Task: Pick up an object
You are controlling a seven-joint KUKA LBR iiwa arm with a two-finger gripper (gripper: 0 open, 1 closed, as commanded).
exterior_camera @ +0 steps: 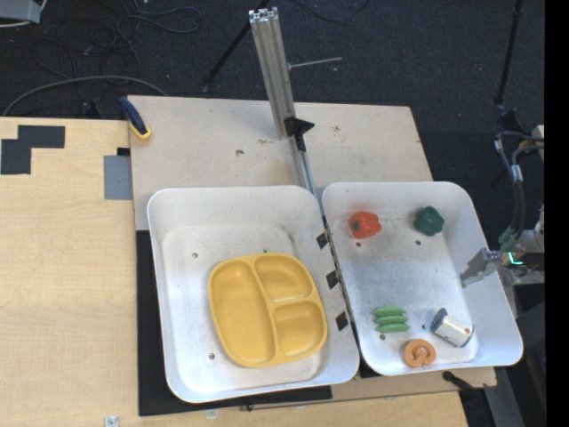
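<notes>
At the right edge of the frame, the gripper (484,265) waits beside the right bin (480,238)
Whether its fingers are parted I cannot tell; nothing is held. Tomato (364,224), green pepper (429,221), beans (389,319), can (452,329) and doughnut (419,353) lie scattered, easy to reach

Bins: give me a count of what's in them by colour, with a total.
Yellow: 1, divided tray
Red: 1, red piece
Green: 2, dark green piece, light green piece
Orange: 1, ring
White: 1, cylinder
Total: 6

Open floor mid right bin (391,205), between red toy (364,224), green ball (429,221) and lower clutter.
</notes>
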